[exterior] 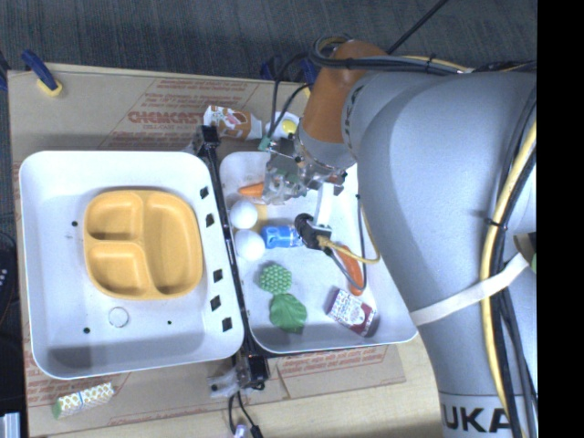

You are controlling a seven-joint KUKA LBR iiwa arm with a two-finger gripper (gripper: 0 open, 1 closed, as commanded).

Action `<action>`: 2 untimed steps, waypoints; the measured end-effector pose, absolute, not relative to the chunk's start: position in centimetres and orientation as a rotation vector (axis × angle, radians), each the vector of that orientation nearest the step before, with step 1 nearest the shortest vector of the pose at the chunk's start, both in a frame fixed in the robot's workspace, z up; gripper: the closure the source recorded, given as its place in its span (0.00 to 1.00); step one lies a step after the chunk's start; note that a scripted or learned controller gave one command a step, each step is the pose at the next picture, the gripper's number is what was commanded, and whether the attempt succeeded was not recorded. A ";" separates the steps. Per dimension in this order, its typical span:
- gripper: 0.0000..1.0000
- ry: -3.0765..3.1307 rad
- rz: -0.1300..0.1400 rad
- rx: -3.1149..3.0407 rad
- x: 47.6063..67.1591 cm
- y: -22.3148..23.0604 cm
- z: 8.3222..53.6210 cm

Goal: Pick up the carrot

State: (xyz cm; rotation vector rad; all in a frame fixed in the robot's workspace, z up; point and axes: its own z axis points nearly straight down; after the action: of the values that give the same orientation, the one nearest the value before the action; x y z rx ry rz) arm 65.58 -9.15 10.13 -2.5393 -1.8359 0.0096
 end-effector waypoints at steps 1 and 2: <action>1.00 -1.723 0.003 -2.624 64.4 -7.9 27.8; 1.00 -1.735 0.006 -2.615 61.0 -9.5 26.6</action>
State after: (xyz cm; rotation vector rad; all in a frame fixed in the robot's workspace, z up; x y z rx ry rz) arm 60.97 -9.49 26.59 -2.6149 -1.7349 0.0063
